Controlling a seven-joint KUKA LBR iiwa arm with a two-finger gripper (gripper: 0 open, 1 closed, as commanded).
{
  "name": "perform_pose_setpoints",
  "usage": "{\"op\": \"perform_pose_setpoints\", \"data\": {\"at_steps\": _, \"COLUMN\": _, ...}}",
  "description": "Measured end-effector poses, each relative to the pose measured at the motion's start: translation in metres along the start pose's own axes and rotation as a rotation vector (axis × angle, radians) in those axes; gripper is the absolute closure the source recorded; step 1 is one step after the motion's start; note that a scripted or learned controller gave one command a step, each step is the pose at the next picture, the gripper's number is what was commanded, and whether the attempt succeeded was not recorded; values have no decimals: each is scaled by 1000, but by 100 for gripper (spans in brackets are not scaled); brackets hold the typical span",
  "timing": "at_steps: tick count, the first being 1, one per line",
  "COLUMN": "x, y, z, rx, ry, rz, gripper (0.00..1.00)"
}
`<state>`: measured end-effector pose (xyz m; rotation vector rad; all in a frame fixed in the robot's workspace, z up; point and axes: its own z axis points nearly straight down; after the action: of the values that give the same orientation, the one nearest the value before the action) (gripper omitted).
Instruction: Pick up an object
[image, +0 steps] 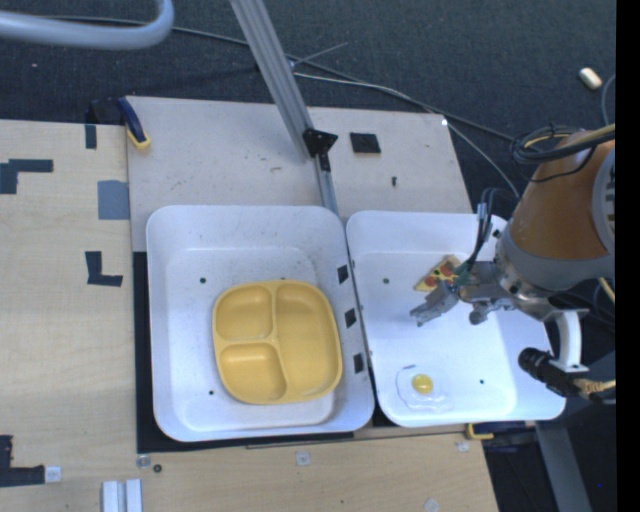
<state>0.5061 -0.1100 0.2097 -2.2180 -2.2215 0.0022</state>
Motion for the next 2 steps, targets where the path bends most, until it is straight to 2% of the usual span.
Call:
{"op": "perform_pose_setpoints", "data": {"at_steps": 1, "x": -9, "y": 0, "z": 50, "rx": 4, "ry": 0, "rz": 1, "gripper": 0}}
{"op": "perform_pose_setpoints", "data": {"at_steps": 2, "x": -6, "y": 7, "z": 98, "rx": 4, "ry": 0, "rz": 1, "gripper": 0}}
